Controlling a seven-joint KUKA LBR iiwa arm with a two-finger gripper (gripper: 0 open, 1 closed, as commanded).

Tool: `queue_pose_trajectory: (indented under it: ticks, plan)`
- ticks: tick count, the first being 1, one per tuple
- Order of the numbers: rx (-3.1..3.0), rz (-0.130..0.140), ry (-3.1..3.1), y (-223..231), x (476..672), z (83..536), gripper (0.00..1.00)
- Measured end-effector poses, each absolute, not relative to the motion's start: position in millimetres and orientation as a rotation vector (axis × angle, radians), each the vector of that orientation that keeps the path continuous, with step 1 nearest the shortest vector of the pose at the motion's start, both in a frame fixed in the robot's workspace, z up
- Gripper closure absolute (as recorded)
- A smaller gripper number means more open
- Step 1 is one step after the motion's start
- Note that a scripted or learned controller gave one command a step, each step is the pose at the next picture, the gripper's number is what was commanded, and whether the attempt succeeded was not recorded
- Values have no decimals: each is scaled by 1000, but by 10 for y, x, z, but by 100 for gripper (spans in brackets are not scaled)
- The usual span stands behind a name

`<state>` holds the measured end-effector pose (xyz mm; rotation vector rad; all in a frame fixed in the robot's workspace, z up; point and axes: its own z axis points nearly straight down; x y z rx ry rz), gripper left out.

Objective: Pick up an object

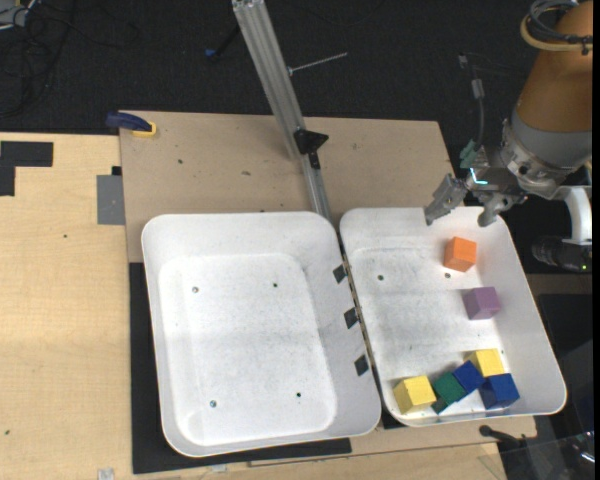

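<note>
Overhead slanted view of the desk [230, 158] with its two white bins. Your hand [470, 204] hung over the far rim of the right bin [400, 298], its two fingers spread apart with nothing between them. The orange cube [460, 253] was the nearest candidate: it lay just below the hand in the picture, that is, toward the near side of the bin and roughly under the gap between the fingers, well apart from the bin walls. The purple cube [481, 302] sat a little farther along the same line, near but not touching the orange one. A cluster of blocks filled the near right corner: a yellow cube [414, 393], a green block [447, 389], a blue block [469, 376], a second yellow cube [488, 361] and a second blue block [499, 391], packed close together. The left bin [240, 328] lay well apart from the hand. You would judge a short descent toward the orange cube the simplest pick, since it stood alone.
</note>
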<state>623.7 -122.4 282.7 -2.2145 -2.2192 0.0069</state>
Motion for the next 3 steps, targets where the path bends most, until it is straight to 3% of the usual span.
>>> queue_pose_trajectory:
  ticks: [1,2,3]
  plan:
    - [-2217,2,-2223,-1225,6244,2856,0]
    - [-2217,8,-2216,-1163,6149,2333,0]
    - [-2218,9,-2216,-1211,6221,1805,0]
